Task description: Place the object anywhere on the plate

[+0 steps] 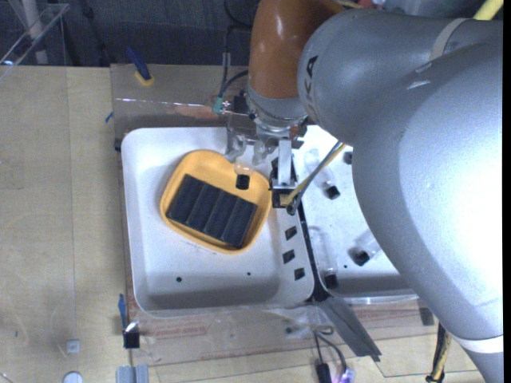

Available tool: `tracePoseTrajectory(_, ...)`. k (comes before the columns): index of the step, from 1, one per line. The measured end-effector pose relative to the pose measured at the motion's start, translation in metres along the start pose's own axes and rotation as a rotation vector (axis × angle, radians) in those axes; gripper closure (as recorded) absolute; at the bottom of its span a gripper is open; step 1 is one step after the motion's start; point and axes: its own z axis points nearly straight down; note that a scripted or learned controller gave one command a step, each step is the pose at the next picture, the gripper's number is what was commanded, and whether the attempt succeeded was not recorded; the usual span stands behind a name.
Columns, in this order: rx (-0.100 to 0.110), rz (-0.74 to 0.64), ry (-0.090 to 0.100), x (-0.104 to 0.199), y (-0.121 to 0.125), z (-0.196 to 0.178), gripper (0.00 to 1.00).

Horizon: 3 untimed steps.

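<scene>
In the camera view, two shallow white bins sit side by side on the bench. The left bin [144, 238] holds a yellow plate [180, 183] lying at an angle near its middle, and on the plate rests a dark ribbed rectangular pad [211, 210] that covers most of its inner surface. A small black object [243, 182] sits on the plate's upper right part, just beside the pad's upper corner and directly below the gripper [257, 152]. The gripper hangs over the plate's upper right rim; whether its fingers are spread or closed cannot be told, and nothing is visibly between them. The right bin [351, 282] is largely covered by the grey arm [415, 134]; a few small dark pieces [361, 255] lie on its visible floor.
</scene>
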Motion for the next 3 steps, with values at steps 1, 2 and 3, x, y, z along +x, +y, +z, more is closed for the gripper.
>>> tracePoseTrajectory(1,0.007,-0.060,0.000,0.006,-0.027,0.008,1.00)
tracePoseTrajectory(2,0.007,-0.107,0.000,0.010,-0.049,0.016,1.00)
tracePoseTrajectory(3,0.000,-0.234,0.001,0.019,-0.030,0.005,1.00)
